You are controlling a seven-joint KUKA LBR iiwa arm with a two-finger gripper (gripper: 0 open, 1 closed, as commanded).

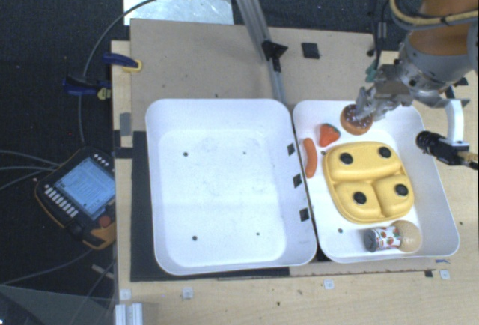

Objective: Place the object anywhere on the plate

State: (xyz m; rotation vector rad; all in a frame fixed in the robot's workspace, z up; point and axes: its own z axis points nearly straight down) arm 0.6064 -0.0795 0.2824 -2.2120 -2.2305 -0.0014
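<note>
- The counter is a tan board, bare in its upper part, lying over a dark speckled floor that fills the left of the frame.
- Two shallow white bins sit side by side on it. The left bin occupies the centre of the frame; the right bin touches it along a seam with small black tabs.
- In the right bin lies a yellow plate with three compartments, each bearing a dark dot.
- Left of the plate: an orange carrot-like piece along the bin's left wall and a red strawberry-like piece just above it.
- At the bin's lower edge: a small printed can on its side, touching a beige round item.
- The task object, a brown doughnut-like ring, sits at the bin's upper edge, just above the plate and apart from it.
- The pincer is directly over that ring; whether its fingers are spread or closed on it cannot be told.
- A grey pole slants down from the top centre.
- A teach pendant rests at the left edge, with cables across the floor.
- A blue and yellow clamp grips the counter's upper left edge.
</note>
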